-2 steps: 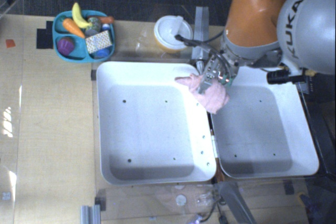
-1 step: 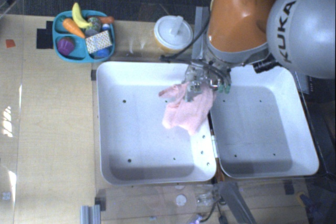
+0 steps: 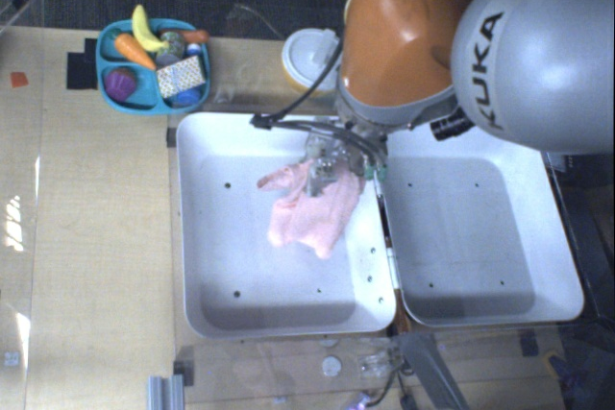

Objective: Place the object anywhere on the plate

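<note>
A crumpled pink cloth lies in the left white bin, toward its upper right part. My gripper hangs right over the cloth's top edge, beneath the orange wrist band, and meets the fabric there. The arm's bulk hides the bin's far right corner. The blue compartment plate stands on the bench beyond the left bin's far left corner, well away from the gripper. It carries several toy foods, among them a banana and a carrot.
The right white bin lies beside the left one, sharing a middle rim. A white and yellow cup stands behind the bins next to the arm. Bare wooden bench stretches to the left of the bins.
</note>
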You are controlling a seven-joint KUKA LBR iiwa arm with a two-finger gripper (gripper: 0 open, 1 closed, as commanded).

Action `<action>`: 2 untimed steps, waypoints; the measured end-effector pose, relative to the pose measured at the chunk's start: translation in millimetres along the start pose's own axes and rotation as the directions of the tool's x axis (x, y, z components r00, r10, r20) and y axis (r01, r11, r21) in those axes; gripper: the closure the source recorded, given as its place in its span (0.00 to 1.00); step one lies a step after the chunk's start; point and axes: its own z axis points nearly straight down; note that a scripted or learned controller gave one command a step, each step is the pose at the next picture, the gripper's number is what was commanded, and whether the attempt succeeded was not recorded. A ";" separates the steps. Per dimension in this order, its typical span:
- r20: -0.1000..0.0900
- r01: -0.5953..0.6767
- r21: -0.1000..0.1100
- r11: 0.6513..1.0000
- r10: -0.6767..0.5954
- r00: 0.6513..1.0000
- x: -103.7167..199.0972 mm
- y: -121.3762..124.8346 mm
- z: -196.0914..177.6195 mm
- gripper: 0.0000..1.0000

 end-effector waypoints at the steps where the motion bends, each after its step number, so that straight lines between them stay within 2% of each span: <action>1: -0.001 0.001 0.000 1.000 -0.001 1.000 20.1 46.2 9.6 1.00; 2: -0.001 0.001 -0.001 1.000 -0.001 1.000 19.9 46.0 9.4 0.00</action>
